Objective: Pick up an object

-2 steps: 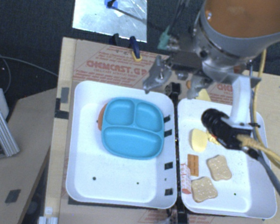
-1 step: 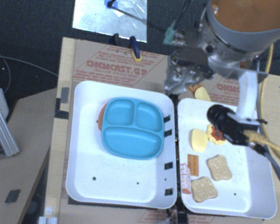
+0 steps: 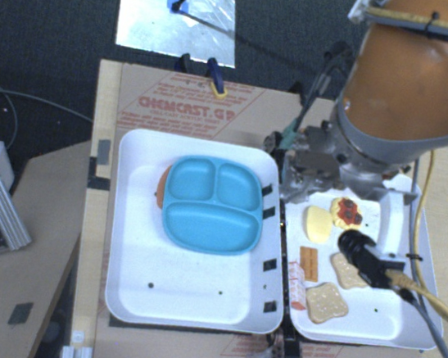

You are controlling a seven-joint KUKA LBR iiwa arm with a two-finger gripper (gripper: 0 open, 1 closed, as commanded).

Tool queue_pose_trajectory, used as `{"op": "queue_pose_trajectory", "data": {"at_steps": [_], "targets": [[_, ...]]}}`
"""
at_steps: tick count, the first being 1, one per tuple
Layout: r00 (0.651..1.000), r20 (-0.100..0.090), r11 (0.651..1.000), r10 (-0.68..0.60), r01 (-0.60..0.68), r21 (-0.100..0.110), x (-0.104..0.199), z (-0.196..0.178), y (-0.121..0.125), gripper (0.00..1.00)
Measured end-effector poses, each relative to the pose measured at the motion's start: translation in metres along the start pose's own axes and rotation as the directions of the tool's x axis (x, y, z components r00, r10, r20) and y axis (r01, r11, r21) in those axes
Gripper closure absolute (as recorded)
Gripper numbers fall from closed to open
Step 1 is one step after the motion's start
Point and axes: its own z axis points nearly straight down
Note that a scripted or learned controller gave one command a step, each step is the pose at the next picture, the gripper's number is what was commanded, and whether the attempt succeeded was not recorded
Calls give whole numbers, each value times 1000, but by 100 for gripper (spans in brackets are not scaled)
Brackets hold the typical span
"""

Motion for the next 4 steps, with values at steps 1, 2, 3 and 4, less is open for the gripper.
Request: {"op": "queue_pose_trajectory", "data": {"at_steps": [1, 2, 3, 4], "targets": [[1000, -3, 1000, -8, 8, -8, 19, 2, 0, 100], [1000, -3, 1000, -6, 6, -8, 18, 1, 1, 0], [1000, -4, 1000, -9, 9, -11, 31, -26, 0, 0], [1000, -5, 1000, -12, 12, -10, 121, -30, 0, 0]]}}
